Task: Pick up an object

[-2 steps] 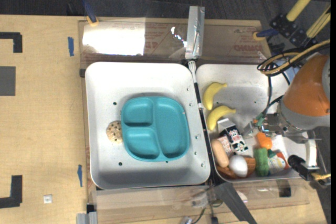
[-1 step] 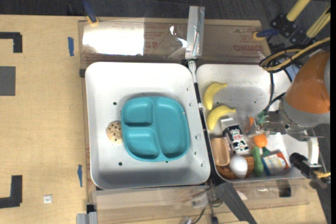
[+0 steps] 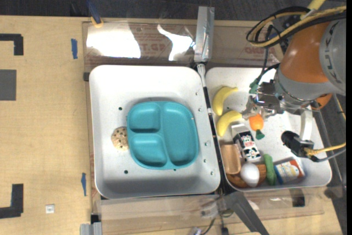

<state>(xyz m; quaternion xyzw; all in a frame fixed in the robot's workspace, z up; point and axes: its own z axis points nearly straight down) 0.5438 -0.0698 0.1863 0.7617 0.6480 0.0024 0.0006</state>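
Gripper first: honestly can't tell if it's spread or closed, since the bulky grey-and-orange arm sits right over it and that end is just a tangle of metal and shadow. It hangs low over the upper middle of the right bin. A small orange piece sits right under it, touching or nearly so, and I can't see whether anything actually grips it.

Just left of that are two bananas, one above the other, against the bin's left wall. Below the orange piece is a little black-and-white carton, then a white egg at the bottom rim. A brown thing lies left of the carton, partly tucked under its neighbours, so no idea what it is. A green item stands right of the egg, next to a small pack with a label too blurry to read. The right side of this bin is cut off by the arm and cables.

The left bin holds a teal divided plate and a cookie touching its left edge.
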